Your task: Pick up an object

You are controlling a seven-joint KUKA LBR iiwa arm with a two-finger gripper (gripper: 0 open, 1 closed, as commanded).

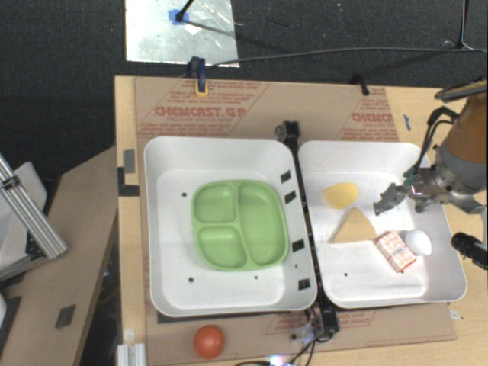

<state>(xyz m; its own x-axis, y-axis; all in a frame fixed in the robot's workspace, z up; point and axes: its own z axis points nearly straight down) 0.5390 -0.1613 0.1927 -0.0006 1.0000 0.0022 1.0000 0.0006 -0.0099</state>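
Observation:
The right bin (358, 288) holds a yellow oval piece (341, 194), a tan wedge (352, 226), a small red and white box (396, 251) and a white egg (418, 242). My gripper (389, 199) hangs over the right half of that bin, just right of the yellow piece and above the wedge's upper corner. Nothing shows in its grasp. The grey arm with its orange band (465, 139) comes in from the right edge.
The left bin (168, 204) carries a green divided plate (239, 224). An orange ball (208, 341) lies on the bench in front of the left bin. A black divider with clips (301, 227) runs between the bins.

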